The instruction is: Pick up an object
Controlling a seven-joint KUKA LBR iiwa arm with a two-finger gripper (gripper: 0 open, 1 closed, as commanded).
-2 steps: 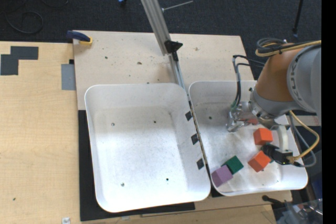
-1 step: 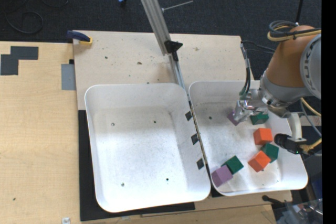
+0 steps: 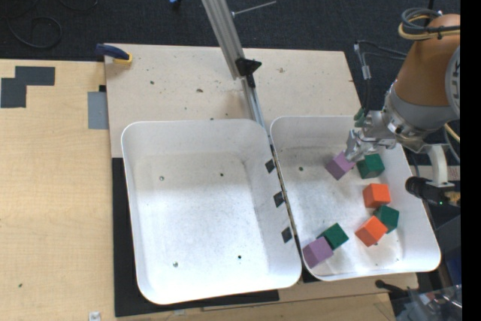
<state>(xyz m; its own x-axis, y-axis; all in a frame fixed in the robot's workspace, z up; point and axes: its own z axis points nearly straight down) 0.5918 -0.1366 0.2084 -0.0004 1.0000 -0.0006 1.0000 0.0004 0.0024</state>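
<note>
In the right bin (image 3: 301, 133), the purple block (image 3: 339, 165) sits tilted just left of my gripper (image 3: 361, 149), whose jaws I cannot tell are open or closed; it looks small, light and hard, so I would pinch its flat sides.

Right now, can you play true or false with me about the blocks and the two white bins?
1. All the blocks sit in the right bin. True.
2. There are three purple blocks. False: there are two, the upper purple block and the lower purple block.
3. The gripper is over the right bin, near the upper purple block. True.
4. The two orange blocks lie in the left bin. False: the upper orange block and the lower orange block are both in the right bin.
5. A green block sits right beside the lower purple block. True.
</note>
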